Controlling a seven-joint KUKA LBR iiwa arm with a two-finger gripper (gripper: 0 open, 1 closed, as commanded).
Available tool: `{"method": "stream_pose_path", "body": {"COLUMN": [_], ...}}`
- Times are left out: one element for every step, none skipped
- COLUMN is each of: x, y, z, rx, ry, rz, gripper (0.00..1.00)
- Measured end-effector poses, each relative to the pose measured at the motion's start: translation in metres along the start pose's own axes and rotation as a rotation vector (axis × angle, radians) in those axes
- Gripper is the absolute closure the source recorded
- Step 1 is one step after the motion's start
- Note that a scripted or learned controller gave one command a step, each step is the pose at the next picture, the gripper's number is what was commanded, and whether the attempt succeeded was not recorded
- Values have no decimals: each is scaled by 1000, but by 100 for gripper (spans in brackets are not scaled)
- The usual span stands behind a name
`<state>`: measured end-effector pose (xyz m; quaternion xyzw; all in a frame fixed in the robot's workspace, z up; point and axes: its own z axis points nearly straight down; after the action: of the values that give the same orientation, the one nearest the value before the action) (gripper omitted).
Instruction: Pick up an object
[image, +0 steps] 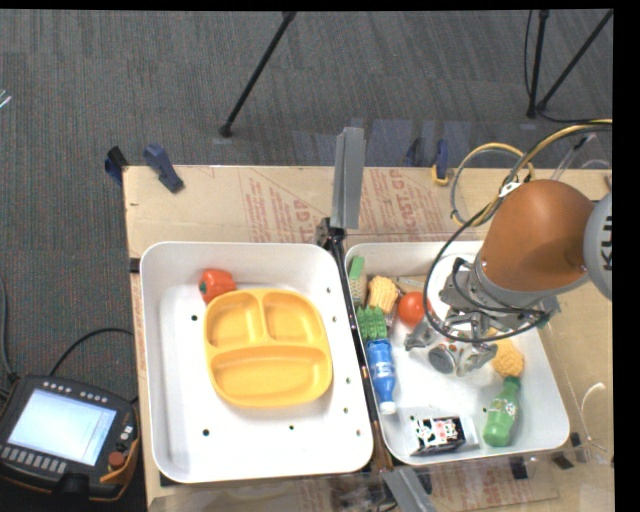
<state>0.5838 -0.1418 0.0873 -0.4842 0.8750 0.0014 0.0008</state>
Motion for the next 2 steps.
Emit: {"method": "stream_pose_path", "body": {"x": [-20,-63], "y": [49,-25], "z": [-5,-2], "rx": [14,5], "ry": [8,2], "rz": [-21,-305], "gripper": [0,0]}}
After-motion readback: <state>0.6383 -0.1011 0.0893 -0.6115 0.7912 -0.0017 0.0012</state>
